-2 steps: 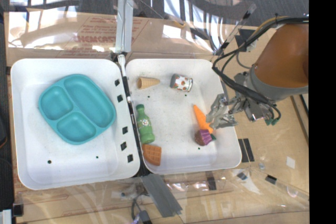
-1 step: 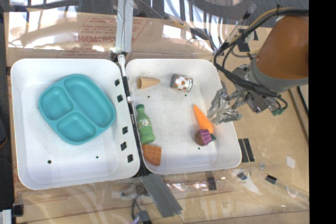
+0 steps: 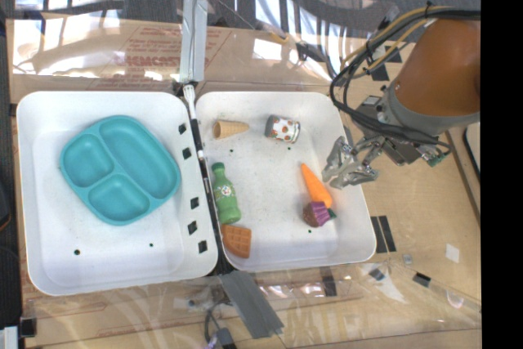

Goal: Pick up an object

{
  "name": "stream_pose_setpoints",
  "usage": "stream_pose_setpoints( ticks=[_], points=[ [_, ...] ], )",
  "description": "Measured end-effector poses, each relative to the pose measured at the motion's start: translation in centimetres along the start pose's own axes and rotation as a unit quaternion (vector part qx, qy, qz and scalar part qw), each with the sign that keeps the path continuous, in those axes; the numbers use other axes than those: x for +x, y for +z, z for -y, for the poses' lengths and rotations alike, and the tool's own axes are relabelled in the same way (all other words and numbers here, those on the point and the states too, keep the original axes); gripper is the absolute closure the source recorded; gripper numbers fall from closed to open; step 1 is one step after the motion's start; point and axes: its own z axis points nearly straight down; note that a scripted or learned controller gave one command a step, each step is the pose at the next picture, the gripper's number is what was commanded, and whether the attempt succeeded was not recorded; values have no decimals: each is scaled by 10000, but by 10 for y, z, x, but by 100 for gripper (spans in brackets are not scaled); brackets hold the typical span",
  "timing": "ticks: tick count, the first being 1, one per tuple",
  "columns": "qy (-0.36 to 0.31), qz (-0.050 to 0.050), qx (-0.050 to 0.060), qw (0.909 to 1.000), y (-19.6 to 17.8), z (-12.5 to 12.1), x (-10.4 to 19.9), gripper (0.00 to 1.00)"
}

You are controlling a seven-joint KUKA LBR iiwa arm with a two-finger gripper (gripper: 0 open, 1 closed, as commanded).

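- The toy carrot (image 3: 315, 185), a smooth orange cone, lies slanted in the right part of the right bin (image 3: 270, 257), its lower end touching a small purple lump of a toy (image 3: 317, 214) with a bit of green on it.
- My pincer (image 3: 347, 167) hangs at the right rim of that bin, just beside the carrot's upper end; its metal fingers (image 3: 337, 155) stand spread apart, with nothing between them.
- Above my wrist sits the orange band (image 3: 441, 65), with a bundle of dark cables (image 3: 368, 61) looping off to the left of it.
- Near the bin's far wall lie a tan ice-cream cone (image 3: 230, 128), ridged and pointed to the right, and a small white cup (image 3: 283, 127) with brown spots, tipped on its side; they are apart from one another.
- Along the bin's left wall lies a glossy green bottle (image 3: 225, 194) with a pale label, and just below it a square waffle (image 3: 237, 240) with a grid surface, near the front left corner.
- The middle of the right bin's speckled white floor is bare, giving open room between the bottle and the carrot.
- The left bin (image 3: 49, 257) bears a turquoise divided plate (image 3: 119, 168), smooth plastic with three hollows and rounded corners, set at a slant well off the walls.
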Motion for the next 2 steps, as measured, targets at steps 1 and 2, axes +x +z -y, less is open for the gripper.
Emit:
stream_pose_setpoints(
  ticks=[1, 2],
  points=[
    [-820, 1, -3, 9966, 9, 19, -22, 100],
    [-2065, 2, -3, 9784, -12, 27, -35, 100]
  ],
)
